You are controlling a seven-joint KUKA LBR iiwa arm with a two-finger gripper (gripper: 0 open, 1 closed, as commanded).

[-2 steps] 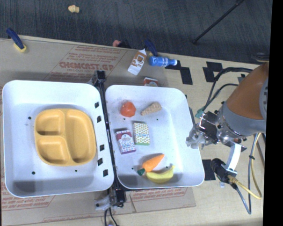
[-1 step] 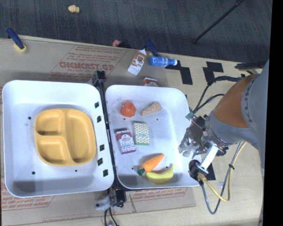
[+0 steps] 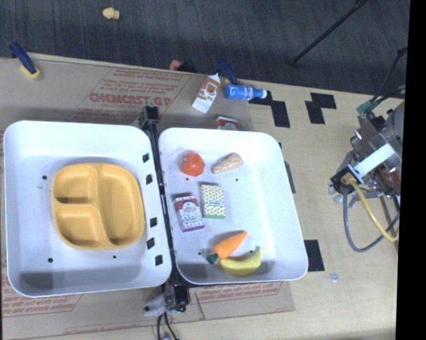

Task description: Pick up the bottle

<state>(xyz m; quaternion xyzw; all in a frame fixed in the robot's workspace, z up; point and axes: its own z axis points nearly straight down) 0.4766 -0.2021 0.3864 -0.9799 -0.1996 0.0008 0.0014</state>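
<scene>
The bottle (image 3: 242,93) is small and blue with a white cap end. It lies on its side on the cardboard sheet just behind the right bin (image 3: 285,204), outside both bins. My gripper (image 3: 372,164) hangs over the bare bench at the far right, well to the right of the right bin. It is far from the bottle, and nothing shows in its hold.
A small carton (image 3: 207,93) lies left of the bottle. The right bin holds a tomato (image 3: 192,163), a bread roll (image 3: 227,162), two small boxes (image 3: 213,200), a carrot (image 3: 229,244) and a banana (image 3: 241,262). A yellow divided plate (image 3: 99,204) sits in the left bin (image 3: 18,263).
</scene>
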